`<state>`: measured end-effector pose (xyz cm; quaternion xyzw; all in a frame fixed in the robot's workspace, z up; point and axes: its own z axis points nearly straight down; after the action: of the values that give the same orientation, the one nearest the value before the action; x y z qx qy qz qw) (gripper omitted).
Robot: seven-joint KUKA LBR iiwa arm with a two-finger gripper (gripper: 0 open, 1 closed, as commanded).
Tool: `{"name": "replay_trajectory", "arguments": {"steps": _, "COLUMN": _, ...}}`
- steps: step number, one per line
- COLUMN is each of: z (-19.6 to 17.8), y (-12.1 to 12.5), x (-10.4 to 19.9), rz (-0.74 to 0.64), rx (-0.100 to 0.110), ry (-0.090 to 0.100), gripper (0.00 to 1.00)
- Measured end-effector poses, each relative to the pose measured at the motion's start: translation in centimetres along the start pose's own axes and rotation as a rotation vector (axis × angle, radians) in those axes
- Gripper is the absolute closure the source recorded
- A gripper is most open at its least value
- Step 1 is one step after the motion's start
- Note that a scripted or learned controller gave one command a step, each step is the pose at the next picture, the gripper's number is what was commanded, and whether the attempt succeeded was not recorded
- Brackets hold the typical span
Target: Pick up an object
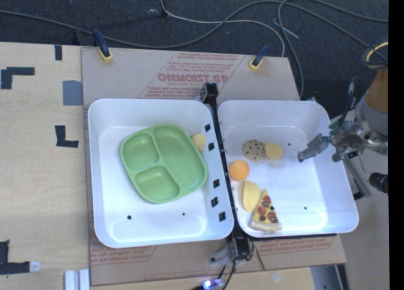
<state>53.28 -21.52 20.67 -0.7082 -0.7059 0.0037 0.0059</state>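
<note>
The right bin holds a brown speckled cookie, a small yellow disc, an orange ball, a pale yellow wedge and a pizza slice. My gripper hovers over that bin's right side, to the right of the disc and apart from every item. Its fingers stand open, one grey finger pointing left, with nothing between them. A green divided plate lies in the left bin, with a small yellow piece by its right rim.
The bins meet at a black-clipped divider. They rest on a cardboard sheet held by two clamps at the back. Cables trail over the dark floor behind. The arm's orange band sits at the right edge.
</note>
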Motion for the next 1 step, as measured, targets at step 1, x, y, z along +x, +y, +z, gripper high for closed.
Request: {"name": "replay_trajectory", "arguments": {"steps": 1, "z": -0.68, "y": 0.30, "x": 0.03, "rz": -0.004, "rx": -0.012, "ry": -0.003, "gripper": 0.00}}
